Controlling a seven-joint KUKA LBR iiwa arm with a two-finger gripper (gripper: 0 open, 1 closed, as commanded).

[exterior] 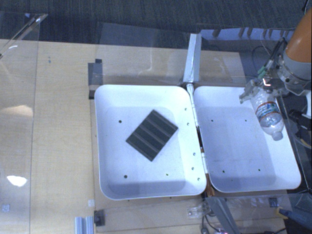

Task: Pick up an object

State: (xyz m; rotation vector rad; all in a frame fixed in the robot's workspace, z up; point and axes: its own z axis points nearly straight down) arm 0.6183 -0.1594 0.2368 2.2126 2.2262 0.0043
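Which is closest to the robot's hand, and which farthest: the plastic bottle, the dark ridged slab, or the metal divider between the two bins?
From the hand, in the camera view:
1. Plastic water bottle, right at the hand, at the right bin's upper right.
2. Metal divider, at the bins' shared top corner, left of the hand.
3. Dark ridged slab, in the middle of the left bin, farthest.

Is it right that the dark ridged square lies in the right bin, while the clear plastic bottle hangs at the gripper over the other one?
Not quite. The camera view shows the dark ridged square lying in the left bin, not the right one. The clear plastic bottle does hang at the gripper, over the right bin, near its far right corner.
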